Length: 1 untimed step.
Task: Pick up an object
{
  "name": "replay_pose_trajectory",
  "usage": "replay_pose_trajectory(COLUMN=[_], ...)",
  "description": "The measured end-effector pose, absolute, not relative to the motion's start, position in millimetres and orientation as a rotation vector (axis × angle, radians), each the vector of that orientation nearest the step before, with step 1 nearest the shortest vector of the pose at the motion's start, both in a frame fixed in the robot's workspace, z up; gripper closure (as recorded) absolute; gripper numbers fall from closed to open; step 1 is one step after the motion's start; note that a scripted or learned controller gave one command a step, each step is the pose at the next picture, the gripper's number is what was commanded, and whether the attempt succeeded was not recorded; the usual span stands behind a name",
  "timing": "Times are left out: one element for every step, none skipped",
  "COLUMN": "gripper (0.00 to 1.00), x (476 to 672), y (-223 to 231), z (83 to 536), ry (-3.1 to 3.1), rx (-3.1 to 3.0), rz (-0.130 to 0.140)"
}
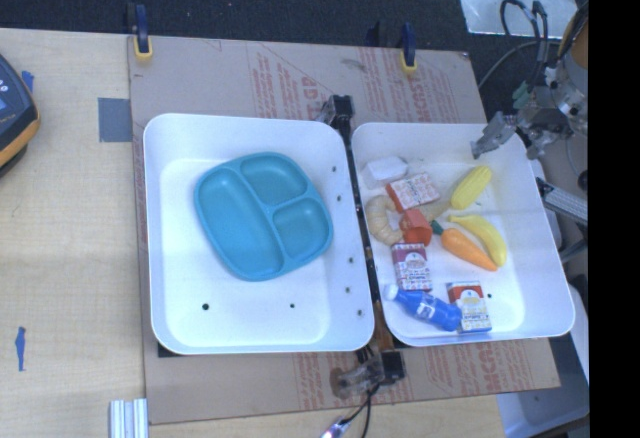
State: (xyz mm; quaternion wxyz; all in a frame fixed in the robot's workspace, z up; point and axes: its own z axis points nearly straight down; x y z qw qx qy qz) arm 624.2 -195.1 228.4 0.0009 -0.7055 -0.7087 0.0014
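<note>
Corn (471, 186) lies in right bin (556, 256), upper part, nearest gripper (497, 138). Likely light, rigid, slick plastic; grasp across its narrow middle. Whether the gripper is open or closed cannot be told.

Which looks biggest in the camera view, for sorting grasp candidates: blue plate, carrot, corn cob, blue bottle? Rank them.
1. Blue plate, by far.
2. Blue bottle, carrot and corn cob look alike in size; no firm order.
</note>
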Motion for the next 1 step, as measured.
replay_pose_trajectory(gripper=[0.00], x=[583.0], y=[-168.0], z=[105.0], ry=[-2.224], rx=[-2.216], rz=[0.006])
